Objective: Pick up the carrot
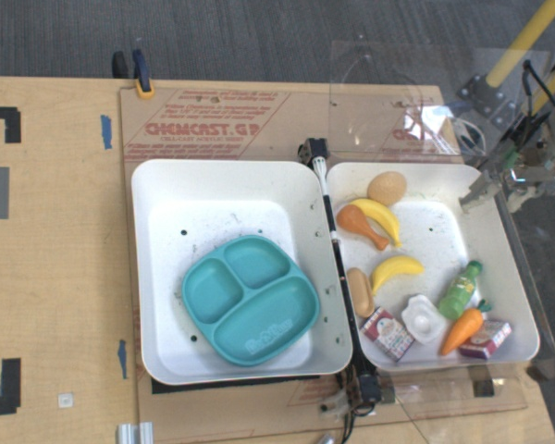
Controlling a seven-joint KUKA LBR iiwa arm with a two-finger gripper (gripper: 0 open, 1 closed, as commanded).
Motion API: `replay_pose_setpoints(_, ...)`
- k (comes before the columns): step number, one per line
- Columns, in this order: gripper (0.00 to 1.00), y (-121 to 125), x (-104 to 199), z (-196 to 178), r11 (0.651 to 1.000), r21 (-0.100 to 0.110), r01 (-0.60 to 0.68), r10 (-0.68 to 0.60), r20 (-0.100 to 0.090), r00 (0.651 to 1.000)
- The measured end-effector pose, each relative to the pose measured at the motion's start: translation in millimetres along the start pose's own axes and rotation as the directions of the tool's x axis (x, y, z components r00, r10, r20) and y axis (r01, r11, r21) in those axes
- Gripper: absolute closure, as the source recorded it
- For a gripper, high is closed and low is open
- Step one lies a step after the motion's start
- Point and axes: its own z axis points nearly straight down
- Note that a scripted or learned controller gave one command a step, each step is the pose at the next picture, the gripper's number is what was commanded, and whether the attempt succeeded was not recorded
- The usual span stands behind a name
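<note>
The carrot (461, 329) is orange with a small green top. It lies at a slant in the front right corner of the right bin (444, 218), its tip pointing toward the front. It rests between a white cup (423, 319) on its left and a purple box (488, 339) on its right. A green bottle (460, 289) lies just behind it, close to its leafy end.
The right bin also holds two bananas (379, 218) (397, 269), an orange drumstick (361, 222), a tan round item (387, 189), a bread roll (359, 290) and a red-and-white box (388, 333). A teal divided plate (250, 299) sits in the left bin (166, 211). Cables and metal fixtures (509, 165) crowd the right bin's far right corner.
</note>
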Motion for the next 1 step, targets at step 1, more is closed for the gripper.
replay_pose_setpoints(1,0.00,-49.8,-3.8,39.7,0.999,0.005,0.043,-0.043,-0.001,0.999)
